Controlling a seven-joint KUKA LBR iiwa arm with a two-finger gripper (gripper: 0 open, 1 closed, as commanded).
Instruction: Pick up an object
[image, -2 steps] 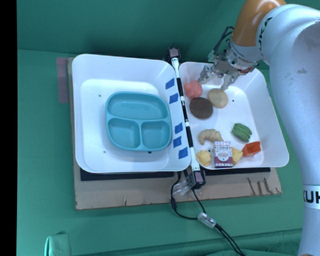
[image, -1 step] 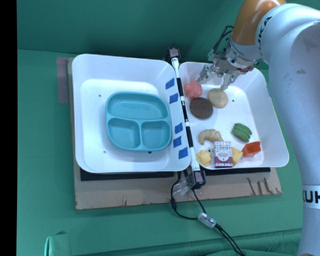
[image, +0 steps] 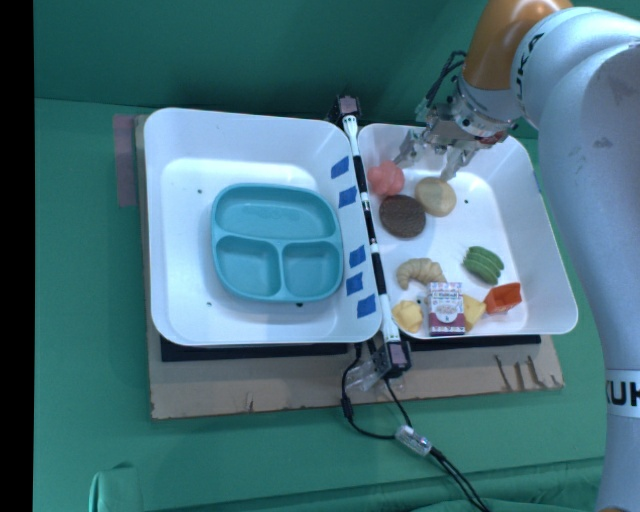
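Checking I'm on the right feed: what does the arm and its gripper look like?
A thick grey arm with rounded links, an orange band above the wrist and dark KUKA lettering low down. The gripper is a small metal-grey unit with thin dark cables along it.

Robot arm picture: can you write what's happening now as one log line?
gripper: open, above right bin far end | holding: nothing | nearest: potato, pink food | teal tray: left bin

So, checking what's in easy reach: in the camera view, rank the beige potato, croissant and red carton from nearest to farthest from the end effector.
1. Potato, just under the end effector, top of right bin.
2. Croissant, mid-bin.
3. Carton, at the bin's near edge.
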